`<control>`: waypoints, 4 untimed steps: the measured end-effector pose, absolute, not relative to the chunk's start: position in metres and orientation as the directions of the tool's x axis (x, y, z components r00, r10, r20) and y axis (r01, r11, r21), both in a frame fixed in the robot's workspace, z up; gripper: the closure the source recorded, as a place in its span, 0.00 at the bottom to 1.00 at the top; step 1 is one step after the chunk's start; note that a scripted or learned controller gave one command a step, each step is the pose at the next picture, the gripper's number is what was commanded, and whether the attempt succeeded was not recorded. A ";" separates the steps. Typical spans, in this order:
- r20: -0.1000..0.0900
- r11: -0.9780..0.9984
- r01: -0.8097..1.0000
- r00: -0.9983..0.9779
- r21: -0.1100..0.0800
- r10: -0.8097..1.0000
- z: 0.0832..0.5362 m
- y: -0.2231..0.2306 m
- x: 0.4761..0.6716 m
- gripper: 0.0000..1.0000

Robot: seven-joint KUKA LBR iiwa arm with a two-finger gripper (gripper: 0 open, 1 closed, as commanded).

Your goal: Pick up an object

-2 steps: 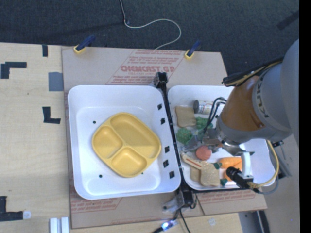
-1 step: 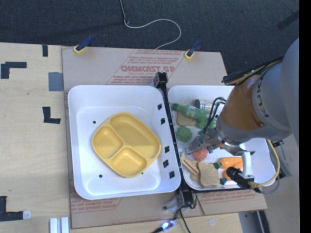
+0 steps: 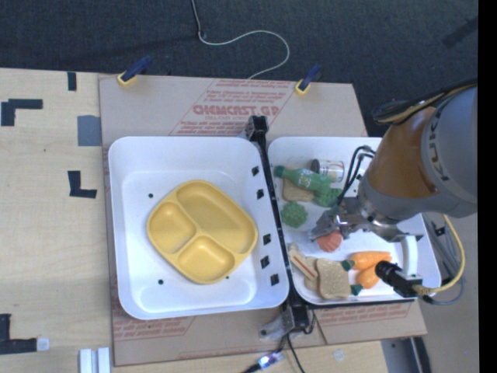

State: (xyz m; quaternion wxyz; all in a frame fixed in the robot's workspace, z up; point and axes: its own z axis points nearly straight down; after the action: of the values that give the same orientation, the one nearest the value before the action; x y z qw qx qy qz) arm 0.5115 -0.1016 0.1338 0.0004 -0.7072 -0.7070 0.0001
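I see gripper (image 3: 332, 225) low in right bin (image 3: 353, 144), just above red toy (image 3: 330, 242), beside green broccoli (image 3: 294, 214). Finger gap: cannot tell. I'd centre over red toy, descend straight, avoid nudging carrot (image 3: 366, 259).

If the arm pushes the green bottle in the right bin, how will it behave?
The green bottle lies on its side, so it will probably roll instead of sliding. It looks like smooth plastic, likely light and slippery. The broccoli beside it may stop it early.
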 end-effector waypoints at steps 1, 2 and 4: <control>-0.001 0.002 1.000 -0.002 0.004 1.000 0.197 -0.100 0.514 1.00; 0.000 0.002 1.000 -0.002 0.001 1.000 0.226 -0.100 0.515 1.00; 0.001 0.005 1.000 -0.005 0.000 1.000 0.214 -0.029 0.588 1.00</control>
State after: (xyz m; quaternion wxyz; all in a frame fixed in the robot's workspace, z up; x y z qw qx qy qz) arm 0.5876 -0.0292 0.2137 0.0003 -0.7052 -0.7090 -0.0003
